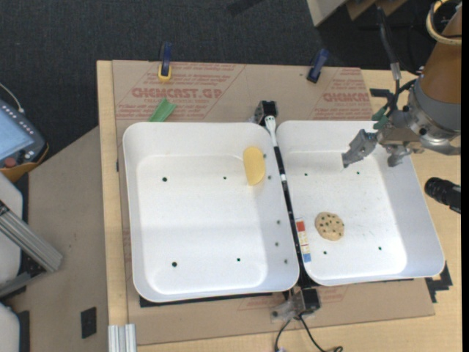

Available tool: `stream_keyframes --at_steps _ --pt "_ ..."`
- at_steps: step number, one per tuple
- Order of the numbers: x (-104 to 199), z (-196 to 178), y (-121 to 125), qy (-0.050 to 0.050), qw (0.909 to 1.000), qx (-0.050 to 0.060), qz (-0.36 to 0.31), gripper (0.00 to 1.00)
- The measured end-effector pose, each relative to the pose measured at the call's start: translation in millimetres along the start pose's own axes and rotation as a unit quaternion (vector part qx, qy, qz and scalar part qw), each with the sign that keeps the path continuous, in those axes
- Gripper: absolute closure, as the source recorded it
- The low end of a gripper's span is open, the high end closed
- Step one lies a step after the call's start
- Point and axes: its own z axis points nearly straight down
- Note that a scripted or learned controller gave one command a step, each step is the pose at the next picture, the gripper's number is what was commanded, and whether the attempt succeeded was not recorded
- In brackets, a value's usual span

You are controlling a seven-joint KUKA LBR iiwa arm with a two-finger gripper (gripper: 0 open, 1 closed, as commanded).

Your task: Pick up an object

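Nearest the camera, cables and a small clamp (300, 303) sit at the worktop's (110, 284) front edge, right at the seam between the two bins. Just beyond, in the right bin (410, 248), lies the cookie (330, 226), round and speckled, flat on the white floor and well clear of every wall. That looks like the easiest target for this pick. A small red, white and blue label (303, 242) marks the divider just beside it.

Across the seam, the left bin (146, 196) holds a yellow piece (254, 165), tucked near its right wall; that wall could crowd a finger on one side.

Farther back, the end effector (374, 147) hovers over the right bin's far half, nothing seen between its fingers, and whether they are spread or closed cannot be told from this angle. To do this step well, the arm would need to come toward the camera, centre over the cookie, then drop straight down with the fingers straddling it; it is thin, so a shallow descent would likely miss.

At the very back, a green strip (163, 110) and two clamps (165, 61) sit on the cardboard (220, 86), out of the way.
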Motion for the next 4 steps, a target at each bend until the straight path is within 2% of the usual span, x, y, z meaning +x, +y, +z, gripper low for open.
stream_keyframes --at_steps 1,2,3,4 --pt "-18 120 -73 0.002 1.0000 0.009 0.003 0.00" --pt "-89 -49 65 -0.006 0.9999 -0.014 0.000 0.00" --pt "-86 -49 59 -0.002 1.0000 -0.003 0.000 1.00" --pt "-43 6 90 0.001 1.0000 0.002 -0.002 1.00"
